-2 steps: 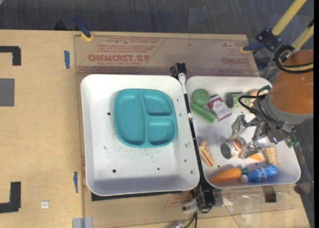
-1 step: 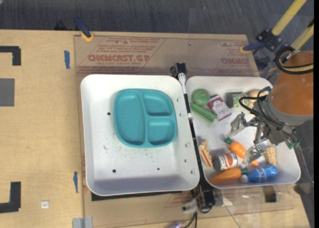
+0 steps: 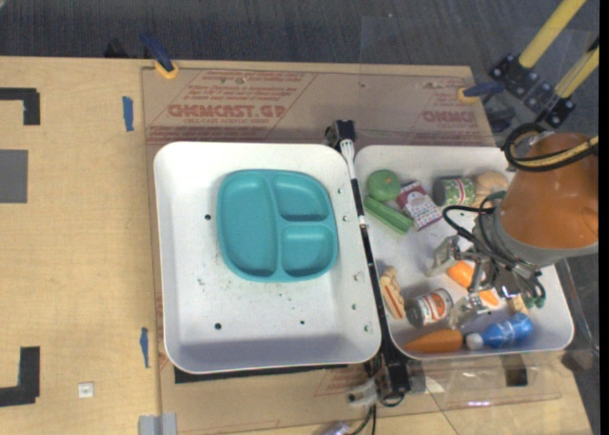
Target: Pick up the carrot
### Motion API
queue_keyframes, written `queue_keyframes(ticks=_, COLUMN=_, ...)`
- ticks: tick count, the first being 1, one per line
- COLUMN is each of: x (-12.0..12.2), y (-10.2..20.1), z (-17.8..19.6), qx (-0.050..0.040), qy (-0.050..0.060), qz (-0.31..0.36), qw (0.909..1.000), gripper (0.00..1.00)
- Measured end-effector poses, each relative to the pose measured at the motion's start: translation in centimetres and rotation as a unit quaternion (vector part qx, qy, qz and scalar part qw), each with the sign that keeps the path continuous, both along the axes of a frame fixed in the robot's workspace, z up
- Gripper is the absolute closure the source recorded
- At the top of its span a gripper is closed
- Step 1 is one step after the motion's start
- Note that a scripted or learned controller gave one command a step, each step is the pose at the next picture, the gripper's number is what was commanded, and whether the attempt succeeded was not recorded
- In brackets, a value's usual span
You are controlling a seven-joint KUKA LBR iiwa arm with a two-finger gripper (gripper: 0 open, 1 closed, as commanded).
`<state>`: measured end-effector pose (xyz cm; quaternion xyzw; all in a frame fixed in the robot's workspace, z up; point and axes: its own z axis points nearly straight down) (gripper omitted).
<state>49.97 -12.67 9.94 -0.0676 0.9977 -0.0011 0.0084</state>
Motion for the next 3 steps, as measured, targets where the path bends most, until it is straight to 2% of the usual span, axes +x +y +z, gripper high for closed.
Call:
queue_keyframes(ticks=1, x=0.2, y=0.2, z=1.0, qx=0.0002, qy=-0.002, qz=0.001, qw=1.0000, gripper=1.00)
queue_keyframes(ticks=2, x=2.1, y=7.7, z=9.1, qx=-0.0024, qy=-0.001, qz=-0.080, qw=0.9968, gripper=1.00)
queue_keyframes(ticks=3, x=6.0, y=0.7, z=1.9, qx=-0.0010, qy=0.005, qz=0.062, qw=0.9981, gripper=1.00)
